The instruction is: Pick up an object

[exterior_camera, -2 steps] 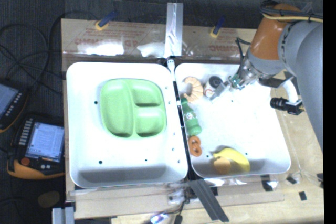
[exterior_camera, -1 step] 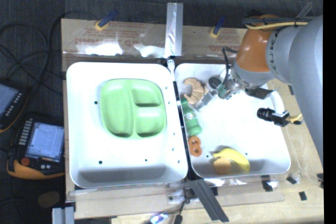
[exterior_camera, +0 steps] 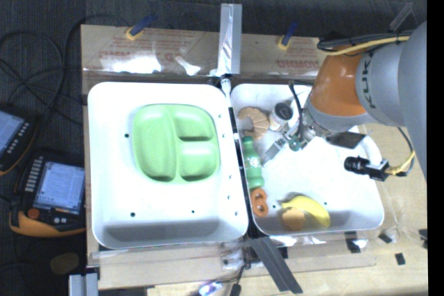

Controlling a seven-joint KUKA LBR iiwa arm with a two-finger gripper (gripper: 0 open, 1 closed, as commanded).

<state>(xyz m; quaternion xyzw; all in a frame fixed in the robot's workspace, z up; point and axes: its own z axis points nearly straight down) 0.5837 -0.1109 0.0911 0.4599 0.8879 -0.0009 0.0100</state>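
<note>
- The tabletop carries two white bins side by side: the left bin and the right bin.
- A green divided plate lies in the left bin, toward its far edge, with two small compartments on its right side and one large one on its left.
- The arm, grey with an orange band, reaches over the right bin's far right corner.
- The end effector sits low over the right bin, toward that bin's left wall; whether it is released or clenched cannot be told, and nothing is seen in its grasp.
- A green bottle lies along the right bin's left wall, just beside the end effector.
- A tan round object rests near the right bin's far left corner.
- An orange item lies near the left wall toward the near edge.
- A yellow banana and a brownish piece touching it lie at the near edge of the right bin.
</note>
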